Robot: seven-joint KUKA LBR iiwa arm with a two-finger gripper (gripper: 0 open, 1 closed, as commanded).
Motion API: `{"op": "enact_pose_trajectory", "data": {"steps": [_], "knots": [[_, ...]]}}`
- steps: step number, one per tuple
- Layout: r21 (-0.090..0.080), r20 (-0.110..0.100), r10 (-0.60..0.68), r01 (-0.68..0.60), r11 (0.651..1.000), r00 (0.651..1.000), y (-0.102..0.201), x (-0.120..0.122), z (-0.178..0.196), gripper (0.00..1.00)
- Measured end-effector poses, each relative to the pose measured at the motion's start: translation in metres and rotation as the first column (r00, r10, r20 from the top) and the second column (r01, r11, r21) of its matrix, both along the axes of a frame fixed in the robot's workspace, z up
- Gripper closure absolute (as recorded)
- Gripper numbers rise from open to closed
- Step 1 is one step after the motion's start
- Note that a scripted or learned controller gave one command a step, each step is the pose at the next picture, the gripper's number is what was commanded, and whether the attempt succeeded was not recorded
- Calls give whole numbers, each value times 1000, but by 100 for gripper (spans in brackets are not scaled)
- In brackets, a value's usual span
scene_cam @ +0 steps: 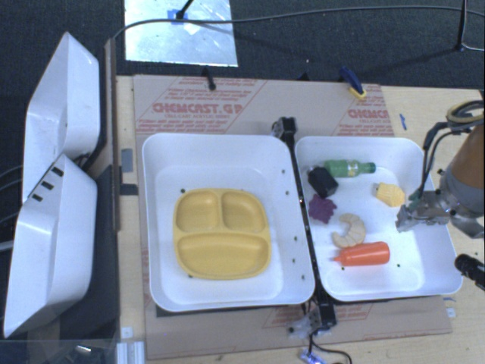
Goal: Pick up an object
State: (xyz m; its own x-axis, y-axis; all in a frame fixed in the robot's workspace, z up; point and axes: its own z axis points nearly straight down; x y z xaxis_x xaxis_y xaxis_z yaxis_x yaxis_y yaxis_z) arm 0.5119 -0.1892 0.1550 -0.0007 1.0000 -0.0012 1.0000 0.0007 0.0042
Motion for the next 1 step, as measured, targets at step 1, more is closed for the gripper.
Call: {"op": "enact_pose_trajectory", "data": {"steps": [1], "knots": [[0,1,1,-1,1000,1000,3,11,50,100]]}}
